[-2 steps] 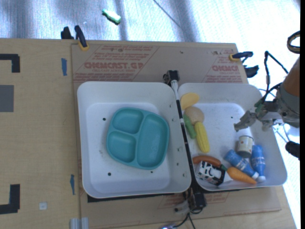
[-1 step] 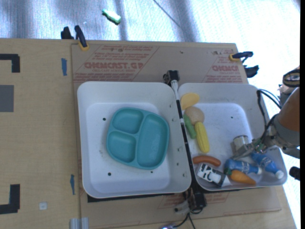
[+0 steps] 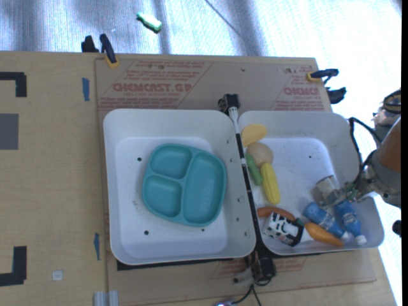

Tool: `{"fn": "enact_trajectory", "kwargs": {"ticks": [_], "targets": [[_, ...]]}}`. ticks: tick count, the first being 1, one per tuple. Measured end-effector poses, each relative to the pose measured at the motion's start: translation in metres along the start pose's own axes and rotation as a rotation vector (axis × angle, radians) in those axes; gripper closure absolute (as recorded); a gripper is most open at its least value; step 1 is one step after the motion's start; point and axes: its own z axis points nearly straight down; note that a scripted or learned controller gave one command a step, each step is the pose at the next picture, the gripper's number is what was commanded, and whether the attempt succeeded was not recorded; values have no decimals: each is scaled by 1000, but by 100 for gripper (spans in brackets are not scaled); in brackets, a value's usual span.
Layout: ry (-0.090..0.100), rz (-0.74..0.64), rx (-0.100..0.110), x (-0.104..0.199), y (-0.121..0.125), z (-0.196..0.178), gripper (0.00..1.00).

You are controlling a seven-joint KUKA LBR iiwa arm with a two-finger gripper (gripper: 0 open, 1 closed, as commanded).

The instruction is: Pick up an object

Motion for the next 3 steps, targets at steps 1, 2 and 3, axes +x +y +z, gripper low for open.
{"fn": "enact_trajectory", "kwargs": {"ticks": [1, 2, 3], "targets": [[-4, -268, -1, 55, 4, 8, 100], [-5, -649, -4, 72, 73, 9, 100], [3, -569, 3, 132, 124, -88, 100]]}}
